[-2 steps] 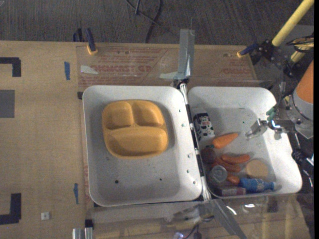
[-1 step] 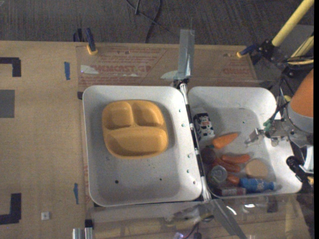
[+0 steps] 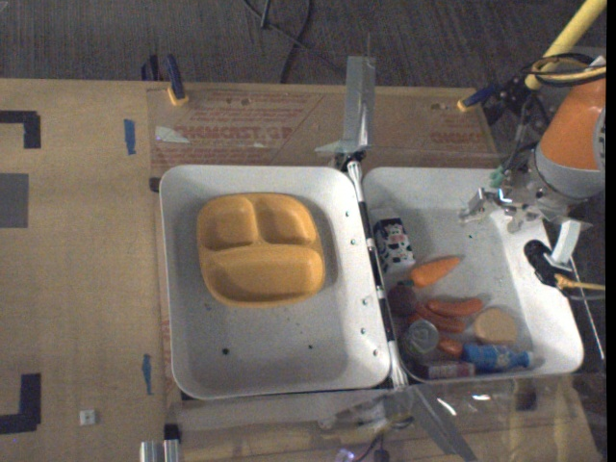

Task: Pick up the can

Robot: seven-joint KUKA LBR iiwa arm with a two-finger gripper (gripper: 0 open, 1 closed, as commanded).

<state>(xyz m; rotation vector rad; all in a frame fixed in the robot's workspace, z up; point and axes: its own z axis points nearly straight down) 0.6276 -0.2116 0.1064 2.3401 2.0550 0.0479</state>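
Note:
The can (image 3: 421, 338) is a small grey tin showing its round top, in the front left part of the right bin (image 3: 539, 287). It is wedged among a purple item (image 3: 401, 299), a sausage (image 3: 452, 308) and a small red piece (image 3: 449, 347). My gripper (image 3: 497, 210) hangs over the bin's back right area, well apart from the can, up and to its right. Its fingers look open with nothing between them. The grey arm with its orange band (image 3: 575, 133) comes in from the right.
The right bin also holds a cow-patterned carton (image 3: 393, 243), a carrot (image 3: 435, 270), a round tan biscuit (image 3: 497, 326) and a blue bottle (image 3: 496, 358) along the front wall. A yellow divided plate (image 3: 260, 248) lies in the left bin (image 3: 289, 354). A metal divider (image 3: 358, 114) stands between the bins.

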